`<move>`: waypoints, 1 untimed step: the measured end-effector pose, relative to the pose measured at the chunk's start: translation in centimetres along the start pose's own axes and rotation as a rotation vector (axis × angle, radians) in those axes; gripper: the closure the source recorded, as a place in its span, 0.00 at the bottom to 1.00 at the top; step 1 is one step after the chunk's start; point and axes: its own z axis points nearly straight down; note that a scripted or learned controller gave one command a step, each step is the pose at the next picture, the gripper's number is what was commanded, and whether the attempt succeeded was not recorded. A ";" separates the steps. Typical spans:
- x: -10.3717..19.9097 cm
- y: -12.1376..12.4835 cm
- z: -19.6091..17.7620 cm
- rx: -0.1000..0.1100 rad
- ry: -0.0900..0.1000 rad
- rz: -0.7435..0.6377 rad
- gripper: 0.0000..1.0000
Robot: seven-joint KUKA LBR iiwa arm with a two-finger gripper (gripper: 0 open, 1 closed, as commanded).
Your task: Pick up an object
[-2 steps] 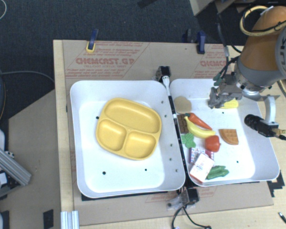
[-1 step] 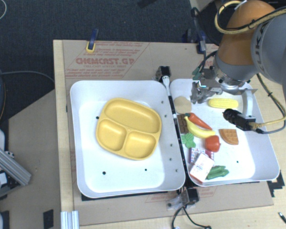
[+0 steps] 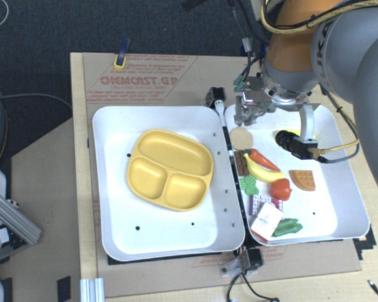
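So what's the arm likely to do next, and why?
Probably lower a little. The gripper hangs just above the round tan piece at the right bin's upper left corner, and nothing is seen held, so that piece looks like the nearest thing to grab.

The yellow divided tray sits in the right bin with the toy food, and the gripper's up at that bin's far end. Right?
Not quite. The camera view shows the yellow divided tray alone in the left bin; the toy food lies in the right bin. The gripper is indeed at the right bin's far end.
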 end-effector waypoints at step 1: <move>5.6 1.1 -0.8 0.000 0.001 -0.002 1.00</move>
